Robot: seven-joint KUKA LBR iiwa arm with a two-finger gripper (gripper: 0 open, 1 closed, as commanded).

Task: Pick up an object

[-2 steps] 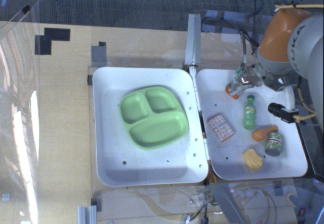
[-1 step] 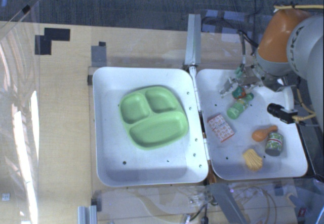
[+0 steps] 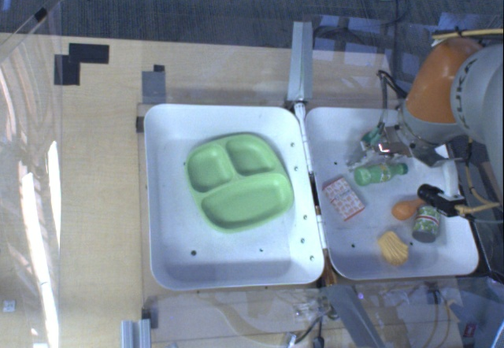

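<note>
At the 3 o'clock side of the desk (image 3: 94, 181), the gripper (image 3: 380, 146) is seen low over the right bin (image 3: 346, 260), just above a green bottle (image 3: 379, 173).
Whether the gripper is apart or together cannot be told; nothing is seen between its fingers. The green bottle lies on its side near the bin's centre, toward 12 o'clock. A patterned card (image 3: 343, 198) lies at its 7 o'clock. An orange piece (image 3: 405, 209), a dark-capped jar (image 3: 428, 222) and a yellow ridged piece (image 3: 393, 247) are grouped toward 5 o'clock. A green divided tray (image 3: 239, 181) is held centrally in the left bin (image 3: 169, 260).
</note>
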